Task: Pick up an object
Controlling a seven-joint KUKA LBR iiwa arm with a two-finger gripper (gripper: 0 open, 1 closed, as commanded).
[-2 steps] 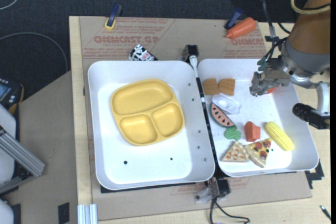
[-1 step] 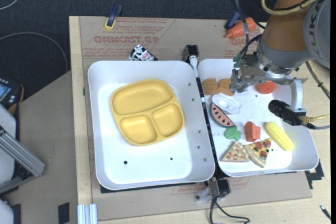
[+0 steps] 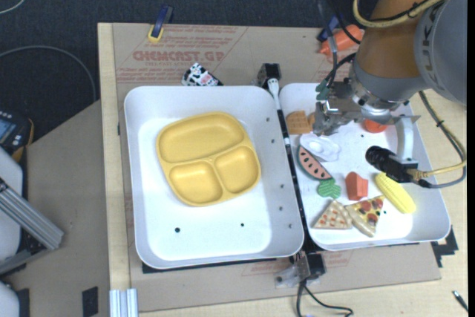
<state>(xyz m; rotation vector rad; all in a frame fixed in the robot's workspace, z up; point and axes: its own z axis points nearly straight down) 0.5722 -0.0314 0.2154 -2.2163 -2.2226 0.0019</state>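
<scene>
The right bin (image 3: 439, 217) holds several toy foods. My gripper (image 3: 325, 131) hangs low over its back left part, just above a small white piece (image 3: 324, 148). Just left of the gripper lies a brown cracker (image 3: 297, 122). A watermelon slice (image 3: 313, 164) lies in front of the white piece. Nearer the front are a green piece (image 3: 329, 188), a red block (image 3: 357, 185), a yellow corn cob (image 3: 395, 194) and two pizza slices (image 3: 333, 216) (image 3: 367, 212). A red piece (image 3: 375, 127) is partly hidden under the wrist. I see nothing lifted off the bin floor.
The left bin (image 3: 215, 237) holds a yellow divided plate (image 3: 208, 157). A black-and-white patterned item (image 3: 199, 76) and a blue and yellow clamp (image 3: 159, 24) lie on the board behind the bins. An orange item (image 3: 335, 41) sits behind the right bin.
</scene>
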